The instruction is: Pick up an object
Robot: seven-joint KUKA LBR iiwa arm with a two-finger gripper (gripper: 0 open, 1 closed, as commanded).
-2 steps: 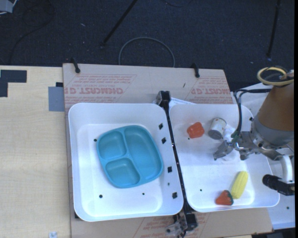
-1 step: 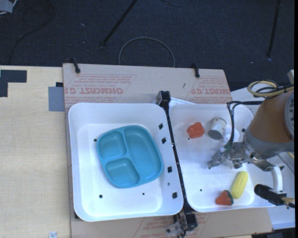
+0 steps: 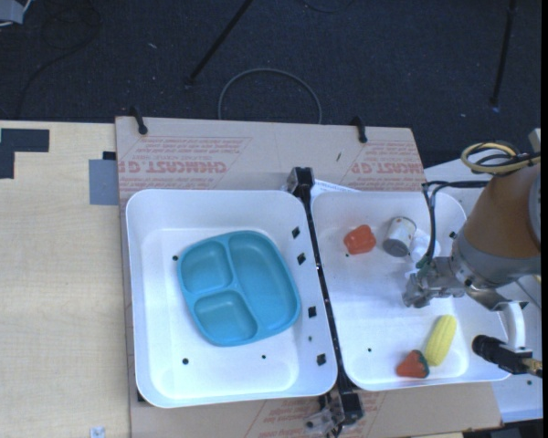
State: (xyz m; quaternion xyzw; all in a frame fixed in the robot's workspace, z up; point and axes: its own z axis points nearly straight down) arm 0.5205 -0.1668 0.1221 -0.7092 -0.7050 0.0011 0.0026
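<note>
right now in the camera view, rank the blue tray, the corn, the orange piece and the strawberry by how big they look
1. blue tray, by far
2. corn
3. orange piece
4. strawberry, nearly the same as the orange piece, so the last two are unsure

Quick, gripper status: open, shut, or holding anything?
Gripper: cannot be told; it sits low in the right white bin, with nothing seen between it.
</note>
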